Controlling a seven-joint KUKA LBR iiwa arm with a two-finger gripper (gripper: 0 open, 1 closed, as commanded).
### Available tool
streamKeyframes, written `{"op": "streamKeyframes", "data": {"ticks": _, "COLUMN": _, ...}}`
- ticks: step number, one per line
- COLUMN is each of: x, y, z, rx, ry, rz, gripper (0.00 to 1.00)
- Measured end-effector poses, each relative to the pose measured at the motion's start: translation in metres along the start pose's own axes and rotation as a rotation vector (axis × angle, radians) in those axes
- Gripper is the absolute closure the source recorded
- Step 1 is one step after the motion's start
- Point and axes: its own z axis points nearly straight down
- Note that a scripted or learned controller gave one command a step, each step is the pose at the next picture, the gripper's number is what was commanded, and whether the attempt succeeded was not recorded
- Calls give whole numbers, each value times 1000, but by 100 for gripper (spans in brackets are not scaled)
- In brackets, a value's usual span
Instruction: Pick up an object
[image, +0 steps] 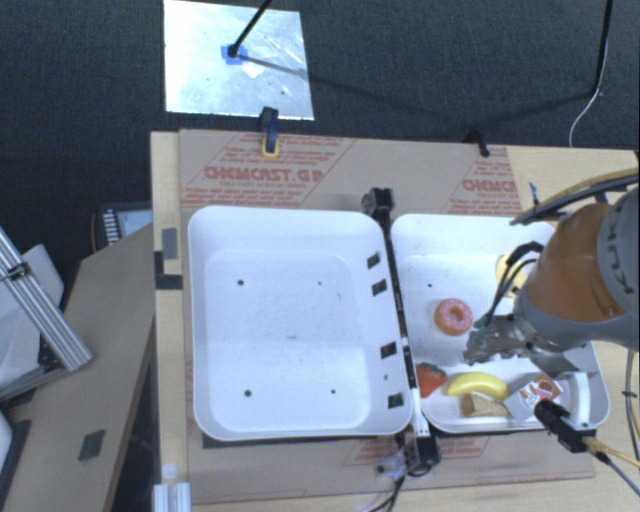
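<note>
Pink and ring-shaped, the doughnut (453, 316) lay on the floor of the right bin (440, 240), apart from the other items. At its four o'clock, close by, hung the gripper (487, 343); whether it was wide or narrow could not be told (dark metal blurred together). At six o'clock lay a curved yellow banana (477, 383), a tan block (483, 405) touching it below, and a red piece (431, 380) half-hidden by the bin's edge. A white packet (528, 397) was partly covered by the grey arm (575, 285). At nine o'clock sat the smooth left bin (290, 320).
</note>
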Motion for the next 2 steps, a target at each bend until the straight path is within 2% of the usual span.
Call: {"op": "streamKeyframes", "data": {"ticks": 2, "x": 0, "y": 2, "z": -21, "rx": -4, "ry": -1, "rz": -2, "gripper": 100}}
